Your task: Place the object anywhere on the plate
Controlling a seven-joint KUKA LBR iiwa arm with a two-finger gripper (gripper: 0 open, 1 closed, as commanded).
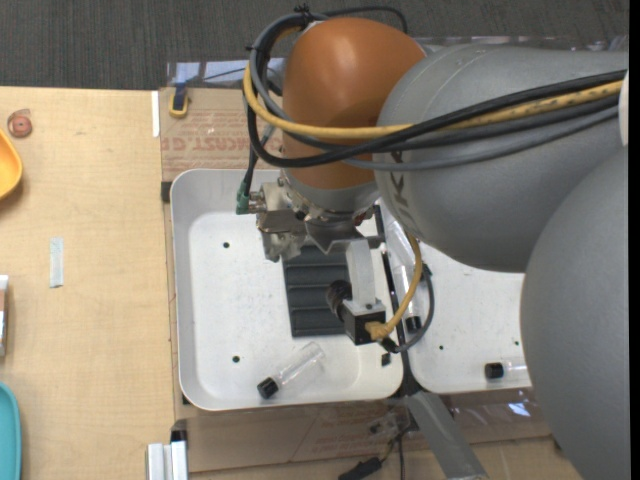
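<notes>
Clear plastic vial (296, 366) with a black cap is seen lying on its side near the front edge of the left white bin (200, 298). The end effector (322, 288) is positioned above the bin's middle, apart from the vial; its grip state cannot be told.

- Dark grey carpet floor (120, 18) runs along the top.
- A pale wooden bench top (90, 198) fills the left side.
- Brown cardboard (215, 133) lies under the bins.
</notes>
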